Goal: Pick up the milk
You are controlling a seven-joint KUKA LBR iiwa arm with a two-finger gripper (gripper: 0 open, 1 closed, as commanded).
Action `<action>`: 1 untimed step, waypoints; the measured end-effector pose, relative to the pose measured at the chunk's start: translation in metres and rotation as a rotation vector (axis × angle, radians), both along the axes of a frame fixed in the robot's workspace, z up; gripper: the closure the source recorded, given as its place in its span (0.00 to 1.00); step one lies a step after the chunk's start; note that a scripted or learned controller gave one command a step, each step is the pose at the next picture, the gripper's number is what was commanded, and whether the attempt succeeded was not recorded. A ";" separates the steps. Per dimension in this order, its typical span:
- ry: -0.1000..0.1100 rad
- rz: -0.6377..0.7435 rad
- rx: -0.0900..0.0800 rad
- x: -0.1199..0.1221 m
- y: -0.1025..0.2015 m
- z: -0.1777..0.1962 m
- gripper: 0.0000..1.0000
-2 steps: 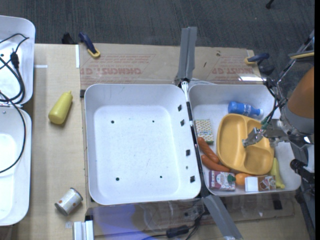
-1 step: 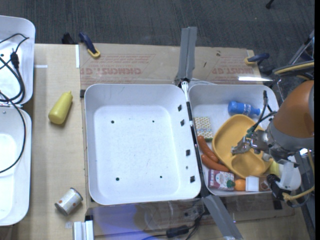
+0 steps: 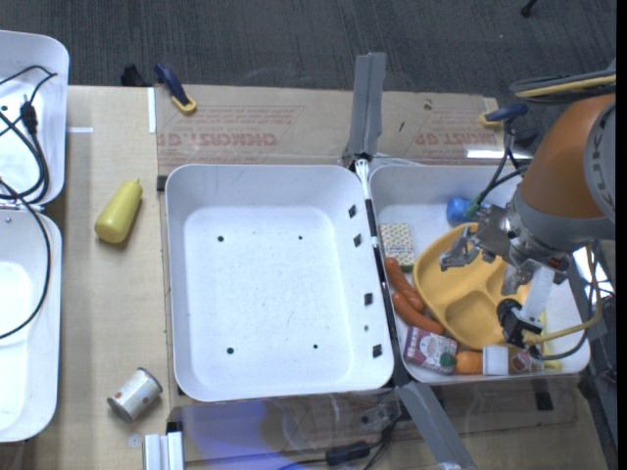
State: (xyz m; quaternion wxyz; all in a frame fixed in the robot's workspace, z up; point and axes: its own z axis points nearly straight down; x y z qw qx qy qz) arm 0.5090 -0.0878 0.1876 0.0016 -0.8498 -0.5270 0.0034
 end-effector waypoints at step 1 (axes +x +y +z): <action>0.001 -0.183 0.001 -0.024 -0.015 -0.094 0.00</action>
